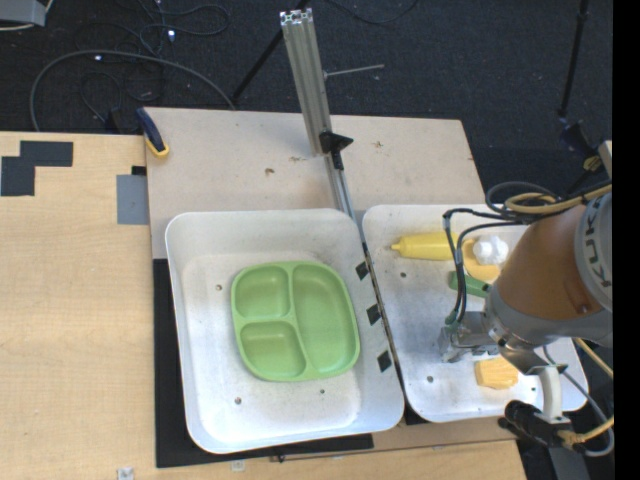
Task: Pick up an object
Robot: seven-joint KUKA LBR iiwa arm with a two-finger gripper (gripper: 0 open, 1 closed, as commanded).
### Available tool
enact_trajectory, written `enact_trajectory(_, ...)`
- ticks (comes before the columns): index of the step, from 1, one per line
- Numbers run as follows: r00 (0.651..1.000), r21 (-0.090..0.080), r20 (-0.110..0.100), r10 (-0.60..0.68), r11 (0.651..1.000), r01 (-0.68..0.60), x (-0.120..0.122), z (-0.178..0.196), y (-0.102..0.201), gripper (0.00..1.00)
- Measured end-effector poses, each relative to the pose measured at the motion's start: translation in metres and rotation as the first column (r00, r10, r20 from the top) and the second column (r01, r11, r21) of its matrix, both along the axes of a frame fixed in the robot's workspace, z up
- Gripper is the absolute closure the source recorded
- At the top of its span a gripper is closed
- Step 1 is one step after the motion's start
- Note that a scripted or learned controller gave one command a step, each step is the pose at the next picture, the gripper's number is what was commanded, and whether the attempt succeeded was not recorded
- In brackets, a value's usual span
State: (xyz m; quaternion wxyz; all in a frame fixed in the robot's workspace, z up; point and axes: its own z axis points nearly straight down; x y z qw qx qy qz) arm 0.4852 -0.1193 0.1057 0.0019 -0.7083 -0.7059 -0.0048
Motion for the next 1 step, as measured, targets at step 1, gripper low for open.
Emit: enact_trajectory(1,1.0,-0.01,-0.004,0.004,1.0,-0.004,-0.0079,0.0459,-0.0026,1.0)
